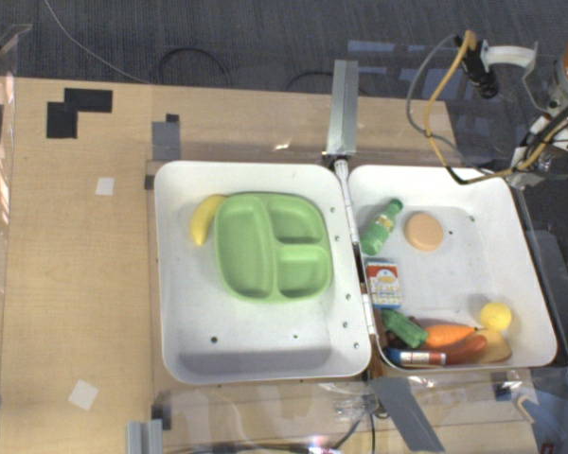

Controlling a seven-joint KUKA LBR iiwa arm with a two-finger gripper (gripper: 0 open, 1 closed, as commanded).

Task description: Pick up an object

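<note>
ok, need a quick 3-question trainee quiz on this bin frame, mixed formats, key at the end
1. True or false: the banana lies inside a compartment of the green tray.
2. Multiple choice: which thing lies nearest the right bin's near right corner? A) the green bottle B) the yellow ball C) the tan disc
3. Fill in: the small carton lies against the bin's ____ wall.

Key: 1 false, it lies beside the tray, at its left edge, in the left bin. 2 B. 3 left.
</note>
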